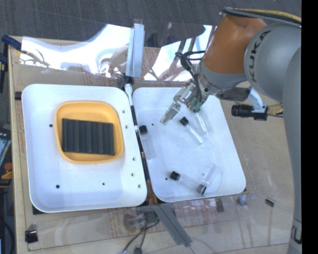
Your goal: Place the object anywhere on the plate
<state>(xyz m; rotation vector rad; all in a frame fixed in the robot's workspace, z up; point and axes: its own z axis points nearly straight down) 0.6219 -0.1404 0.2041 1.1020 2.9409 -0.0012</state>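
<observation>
Jaws on our gripper (168, 116) stand slightly parted over the right bin (230, 157) with nothing between the fingers, so we judge we are at the reach-and-pick step. Just beside the jaws, toward the arm, lies a clear tube with a black cap (192, 129), and two more clear tubes (193, 180) lie further off near the bin's front edge. Next we need to lower onto one tube, close, then carry it well across to the yellow plate (69, 112) in the left bin (37, 184).

Bright, even light, strong glare on the clear sheet (95, 49) behind the bins (37, 157)
</observation>
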